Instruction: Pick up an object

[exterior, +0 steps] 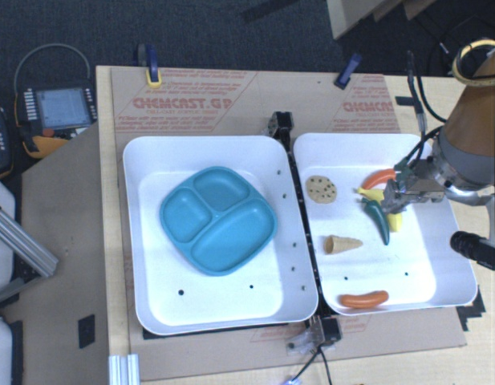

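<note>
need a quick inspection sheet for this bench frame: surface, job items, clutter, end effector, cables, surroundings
Surface: left bin and right bin side by side on a printed board.
Job's things: cookie, ice cream cone, hot dog, green pepper, orange piece, all in right bin.
Clutter: blue divided plate in left bin.
End effector: low over the pepper cluster; grasp unclear.
Cables: black leads along the arm.
Surroundings: handheld screen unit, dark floor.

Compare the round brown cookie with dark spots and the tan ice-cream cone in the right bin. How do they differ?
The round brown cookie with dark spots is a flat disc, while the tan ice-cream cone is tapered, lying on its side with its tip toward the bins' divider. The cookie is speckled; the cone is plain and paler. The cookie sits farther from the camera than the cone. Both rest loose on the right white bin, near its left wall.
</note>
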Controlling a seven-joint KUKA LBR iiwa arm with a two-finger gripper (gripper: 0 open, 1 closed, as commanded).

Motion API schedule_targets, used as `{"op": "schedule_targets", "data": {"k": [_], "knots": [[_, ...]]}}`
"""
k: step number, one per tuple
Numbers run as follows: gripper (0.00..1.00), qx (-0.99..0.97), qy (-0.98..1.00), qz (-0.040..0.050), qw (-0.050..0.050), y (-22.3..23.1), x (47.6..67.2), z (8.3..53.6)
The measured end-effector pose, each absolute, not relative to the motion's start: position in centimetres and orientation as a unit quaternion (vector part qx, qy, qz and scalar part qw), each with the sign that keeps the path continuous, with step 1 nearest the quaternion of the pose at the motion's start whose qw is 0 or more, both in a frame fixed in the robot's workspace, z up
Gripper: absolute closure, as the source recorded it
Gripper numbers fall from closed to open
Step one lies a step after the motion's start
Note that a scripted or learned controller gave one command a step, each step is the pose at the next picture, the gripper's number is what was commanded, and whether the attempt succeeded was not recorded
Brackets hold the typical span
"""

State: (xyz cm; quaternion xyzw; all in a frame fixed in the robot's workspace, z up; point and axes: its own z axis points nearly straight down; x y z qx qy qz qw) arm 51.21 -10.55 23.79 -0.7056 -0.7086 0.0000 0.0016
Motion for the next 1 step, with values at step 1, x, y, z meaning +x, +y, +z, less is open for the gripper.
{"op": "schedule_targets", "data": {"k": [1], "knots": [[1.00,-0.707,-0.708,0.0001,0.001,-5.18,51.61,22.54]]}}
